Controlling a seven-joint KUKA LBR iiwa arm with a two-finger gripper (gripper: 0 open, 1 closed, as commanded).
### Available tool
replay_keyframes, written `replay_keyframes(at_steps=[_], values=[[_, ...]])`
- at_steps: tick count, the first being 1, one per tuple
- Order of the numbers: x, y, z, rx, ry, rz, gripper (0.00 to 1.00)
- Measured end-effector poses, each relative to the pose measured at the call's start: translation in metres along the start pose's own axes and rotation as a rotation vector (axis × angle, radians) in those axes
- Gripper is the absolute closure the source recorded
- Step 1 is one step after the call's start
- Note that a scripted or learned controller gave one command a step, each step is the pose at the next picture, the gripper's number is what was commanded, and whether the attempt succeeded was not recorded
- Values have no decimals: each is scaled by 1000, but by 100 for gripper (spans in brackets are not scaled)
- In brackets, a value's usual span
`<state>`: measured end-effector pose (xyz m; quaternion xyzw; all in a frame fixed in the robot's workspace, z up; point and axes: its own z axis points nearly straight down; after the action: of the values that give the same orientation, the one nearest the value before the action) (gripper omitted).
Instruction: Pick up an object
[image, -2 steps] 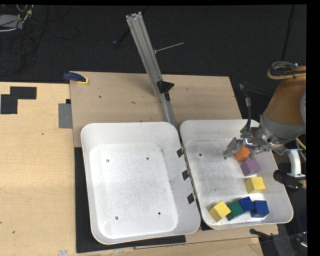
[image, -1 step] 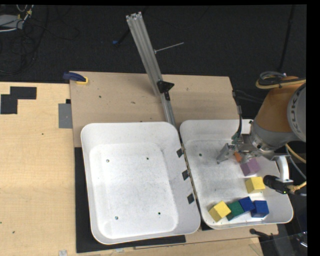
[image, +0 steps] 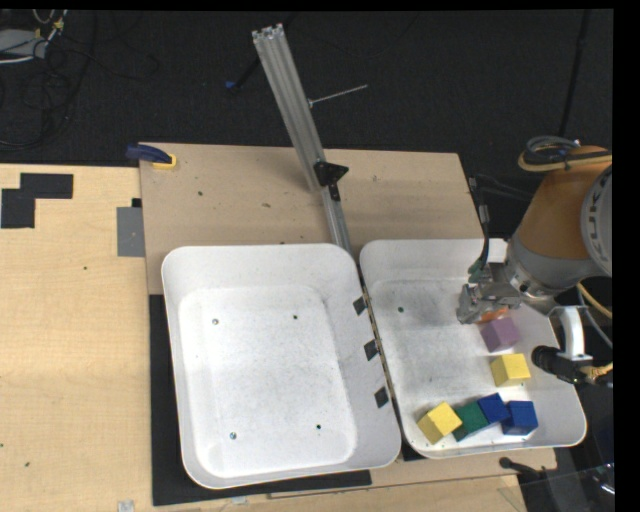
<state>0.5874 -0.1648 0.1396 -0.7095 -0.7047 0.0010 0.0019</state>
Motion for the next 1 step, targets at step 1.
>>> replay_keyframes(at_steps=[1], values=[[-9, -4, -52, -6, -2, -4, 100]])
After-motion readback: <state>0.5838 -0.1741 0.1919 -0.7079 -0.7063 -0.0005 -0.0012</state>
